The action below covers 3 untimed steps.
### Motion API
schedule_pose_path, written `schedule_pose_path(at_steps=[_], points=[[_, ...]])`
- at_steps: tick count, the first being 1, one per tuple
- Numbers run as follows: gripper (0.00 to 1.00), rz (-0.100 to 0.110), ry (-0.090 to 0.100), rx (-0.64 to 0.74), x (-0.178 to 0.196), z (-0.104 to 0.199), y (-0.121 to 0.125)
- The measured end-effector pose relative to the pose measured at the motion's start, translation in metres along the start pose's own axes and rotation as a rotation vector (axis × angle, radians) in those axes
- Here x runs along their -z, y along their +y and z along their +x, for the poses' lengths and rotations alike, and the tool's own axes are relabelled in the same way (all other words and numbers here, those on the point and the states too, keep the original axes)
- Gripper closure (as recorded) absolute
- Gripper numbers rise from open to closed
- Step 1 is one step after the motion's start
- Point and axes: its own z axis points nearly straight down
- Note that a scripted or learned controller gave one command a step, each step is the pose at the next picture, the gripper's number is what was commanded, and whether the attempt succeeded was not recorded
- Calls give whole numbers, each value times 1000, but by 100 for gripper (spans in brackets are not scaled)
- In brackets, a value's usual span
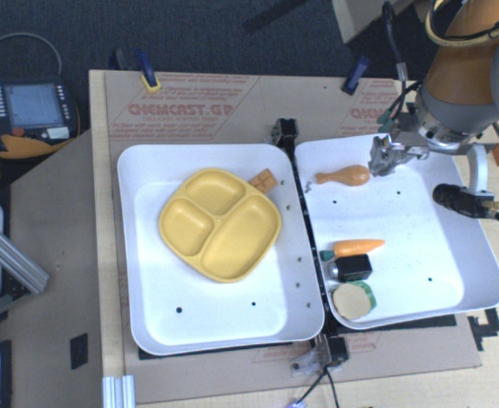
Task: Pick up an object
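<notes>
In the right bin (pixel 419 253) a tan drumstick-shaped toy (pixel 343 176) lies near the back left corner. My gripper (pixel 383 158) hangs just to the right of its thick end, close to it or touching it. An orange carrot (pixel 359 246), a black block (pixel 353 268) and a round tan disc with a green rim (pixel 354 300) lie along the bin's left wall, toward the front.
The left bin (pixel 147 304) holds a yellow divided plate (pixel 221 223), and a small brown block (pixel 263 180) rests at the plate's back right edge. A black divider clamp (pixel 285 131) sits between the bins at the back.
</notes>
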Motion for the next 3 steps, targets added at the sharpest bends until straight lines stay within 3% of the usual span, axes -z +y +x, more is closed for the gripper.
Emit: schedule_pose_path(at_steps=[1,2,3], points=[[100,2,0,-1,38,0,2],[100,11,3,3,19,45,14],[100,6,4,5,20,104,23]])
